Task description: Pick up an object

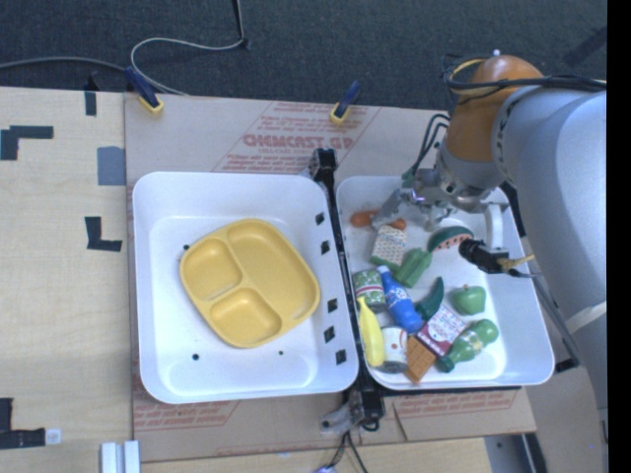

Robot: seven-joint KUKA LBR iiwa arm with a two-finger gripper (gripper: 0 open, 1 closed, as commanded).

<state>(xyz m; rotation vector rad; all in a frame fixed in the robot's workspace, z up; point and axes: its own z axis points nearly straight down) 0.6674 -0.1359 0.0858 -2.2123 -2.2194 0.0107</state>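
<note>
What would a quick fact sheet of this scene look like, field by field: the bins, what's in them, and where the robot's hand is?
left bin: holds one yellow divided plate
right bin: a jumble of small toy foods
items seen there: blue bottle, yellow banana, green pepper, ice cream cone
gripper: low over the right bin's far end
object between its fingers: none visible
arm: grey, with an orange band, reaching in from the right
bench surface: cardboard sheet under both bins
</note>
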